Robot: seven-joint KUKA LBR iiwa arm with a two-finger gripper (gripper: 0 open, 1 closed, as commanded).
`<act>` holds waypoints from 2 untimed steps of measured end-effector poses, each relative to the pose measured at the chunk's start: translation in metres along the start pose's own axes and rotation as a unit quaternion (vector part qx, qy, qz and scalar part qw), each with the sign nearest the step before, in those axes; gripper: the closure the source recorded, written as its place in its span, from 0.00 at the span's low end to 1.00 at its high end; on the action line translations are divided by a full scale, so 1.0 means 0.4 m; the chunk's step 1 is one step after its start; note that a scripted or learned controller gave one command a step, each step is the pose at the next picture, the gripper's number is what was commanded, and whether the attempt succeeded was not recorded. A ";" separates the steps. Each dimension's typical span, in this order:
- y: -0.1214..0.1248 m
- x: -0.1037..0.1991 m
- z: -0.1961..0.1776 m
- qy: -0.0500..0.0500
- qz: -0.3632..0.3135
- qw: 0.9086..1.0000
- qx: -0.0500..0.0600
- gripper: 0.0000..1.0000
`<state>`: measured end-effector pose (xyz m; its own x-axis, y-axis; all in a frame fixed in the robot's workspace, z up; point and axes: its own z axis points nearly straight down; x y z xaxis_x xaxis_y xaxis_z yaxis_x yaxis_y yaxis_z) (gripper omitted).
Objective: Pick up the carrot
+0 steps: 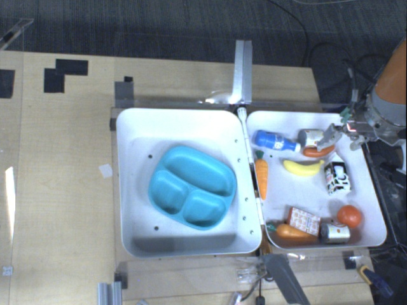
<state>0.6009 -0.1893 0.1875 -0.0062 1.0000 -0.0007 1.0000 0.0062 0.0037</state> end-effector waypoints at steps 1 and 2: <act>-0.045 -0.041 0.154 -0.001 -0.045 0.999 -0.003 0.00; -0.037 -0.041 0.122 -0.003 -0.046 0.999 -0.007 1.00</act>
